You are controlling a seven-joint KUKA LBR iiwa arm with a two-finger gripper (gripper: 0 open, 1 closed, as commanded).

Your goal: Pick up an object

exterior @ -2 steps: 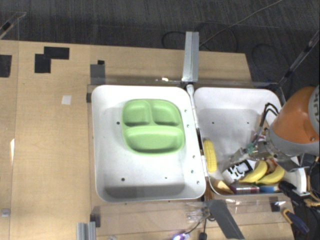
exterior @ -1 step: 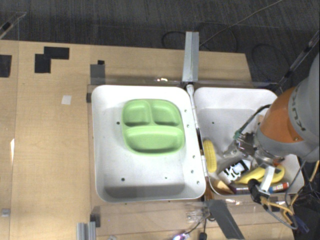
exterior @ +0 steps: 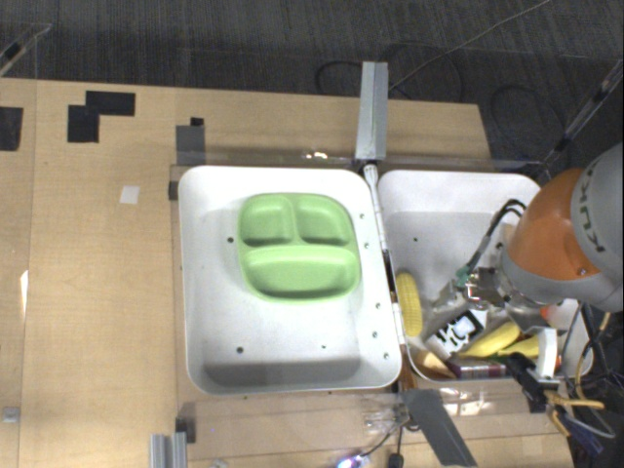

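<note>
My gripper (exterior: pixel 466 293) reaches down into the right bin (exterior: pixel 439 213), low over a pile of objects at its near edge. Directly below the gripper lies a black-and-white item (exterior: pixel 456 331). A yellow corn cob (exterior: pixel 409 300) lies against the bin's left wall, left of the gripper. A banana (exterior: pixel 502 339) rests to the lower right, with a dark purple marker (exterior: pixel 483 367) just in front of it. A tan rounded piece (exterior: pixel 429 361) sits at the bin's near left corner. The arm's grey body and orange band (exterior: pixel 556 227) cover the bin's right part.
The left bin (exterior: pixel 210 291) holds a green divided plate (exterior: pixel 297 245), lying flat toward the far side. A metal post (exterior: pixel 372 110) stands at the far end of the wall between the bins. Cables hang near the arm at the right.
</note>
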